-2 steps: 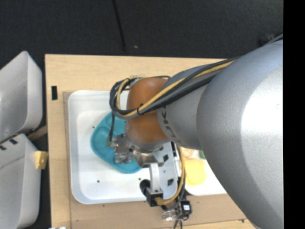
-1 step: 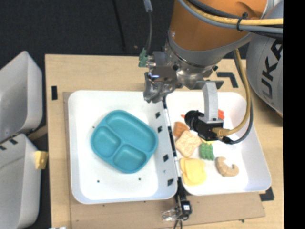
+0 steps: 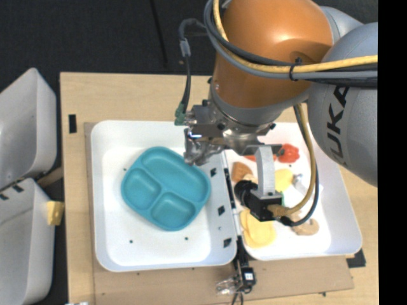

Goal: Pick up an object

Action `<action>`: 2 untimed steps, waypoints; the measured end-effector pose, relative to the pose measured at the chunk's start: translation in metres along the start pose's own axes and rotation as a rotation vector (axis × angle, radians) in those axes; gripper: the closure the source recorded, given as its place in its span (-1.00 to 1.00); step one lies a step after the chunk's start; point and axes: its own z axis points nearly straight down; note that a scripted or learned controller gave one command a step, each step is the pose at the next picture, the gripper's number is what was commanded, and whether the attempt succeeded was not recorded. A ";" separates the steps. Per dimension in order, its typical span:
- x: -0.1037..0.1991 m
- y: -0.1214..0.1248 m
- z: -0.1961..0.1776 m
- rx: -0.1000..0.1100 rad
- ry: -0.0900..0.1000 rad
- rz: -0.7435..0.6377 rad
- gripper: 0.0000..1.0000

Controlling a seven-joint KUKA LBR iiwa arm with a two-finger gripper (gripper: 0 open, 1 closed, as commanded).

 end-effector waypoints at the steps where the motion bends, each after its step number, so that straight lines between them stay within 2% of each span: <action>1: -0.061 0.001 0.077 0.003 -0.002 0.011 1.00; 2: -0.103 0.001 -0.033 -0.016 0.002 0.009 1.00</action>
